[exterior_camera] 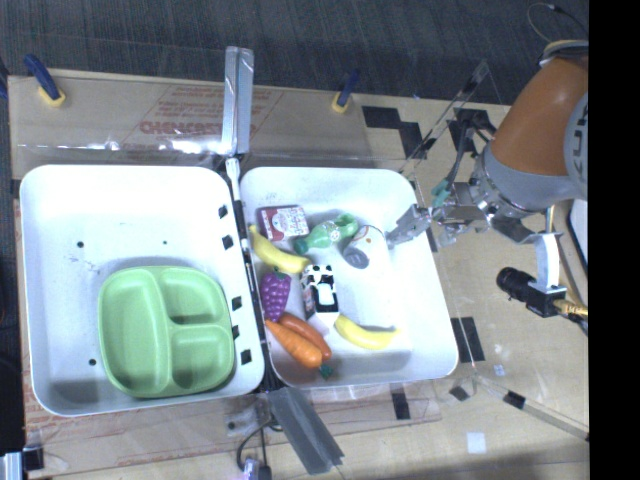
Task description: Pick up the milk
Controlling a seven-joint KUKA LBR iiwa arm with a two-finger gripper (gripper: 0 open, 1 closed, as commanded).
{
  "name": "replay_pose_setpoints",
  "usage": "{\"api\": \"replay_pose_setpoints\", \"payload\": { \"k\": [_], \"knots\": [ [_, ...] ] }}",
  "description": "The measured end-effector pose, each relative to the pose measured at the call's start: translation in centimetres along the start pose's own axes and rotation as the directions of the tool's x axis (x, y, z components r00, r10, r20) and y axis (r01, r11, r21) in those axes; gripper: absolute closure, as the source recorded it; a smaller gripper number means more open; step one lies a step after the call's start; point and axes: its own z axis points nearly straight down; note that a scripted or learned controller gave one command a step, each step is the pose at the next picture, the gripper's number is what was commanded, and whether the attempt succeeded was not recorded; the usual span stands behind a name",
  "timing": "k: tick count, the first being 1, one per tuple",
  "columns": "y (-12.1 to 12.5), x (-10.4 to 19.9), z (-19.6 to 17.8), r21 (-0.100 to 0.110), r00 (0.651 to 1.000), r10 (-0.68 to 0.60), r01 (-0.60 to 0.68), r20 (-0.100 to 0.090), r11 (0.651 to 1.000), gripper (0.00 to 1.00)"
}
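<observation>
Looking from the biggest things down: two white bins sit side by side, the left bin [60,268] carrying a green divided tray [165,330] toward its 6 o'clock side, the right bin [425,313] crowded with toy food. The arm [540,133] hangs at the 3 o'clock edge of the scene, its gripper [412,224] poised over the right bin's 3 o'clock rim; whether the pincer is released or clenched I cannot tell, and nothing shows in it.

Within the right bin, a carrot [297,339] lies at 7 o'clock, one banana [277,254] at 9 o'clock, another banana [364,333] at 5 o'clock, a green bottle [330,234] near 12 o'clock beside a red packet [283,221], and purple grapes [275,292] touching the carrot's top.

The milk [320,291], a small black-and-white cow-patterned carton, stands near the bin's centre, just beside the grapes and close to the carrot.

It is probably light and rigid, a hollow plastic toy with smooth, somewhat slippery faces. Gripping across its two flat sides around mid-height seems best, approaching from above, since neighbours crowd its 9 o'clock and 6 o'clock sides.
</observation>
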Motion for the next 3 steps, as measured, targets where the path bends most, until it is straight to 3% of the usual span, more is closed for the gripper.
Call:
{"api": "replay_pose_setpoints", "payload": {
  "k": [1,2,3],
  "knots": [
    [-6.0,14.9,6.6,0.001,0.995,-0.095,0.095,0.0,0.995,0.0],
    [-4.3,10.7,13.0,0.002,1.0,0.02,-0.02,-0.001,1.0,0.0],
    [-4.3,10.7,12.1,0.004,1.0,0.015,-0.015,0.0,1.0,1.0]
  ]
}}
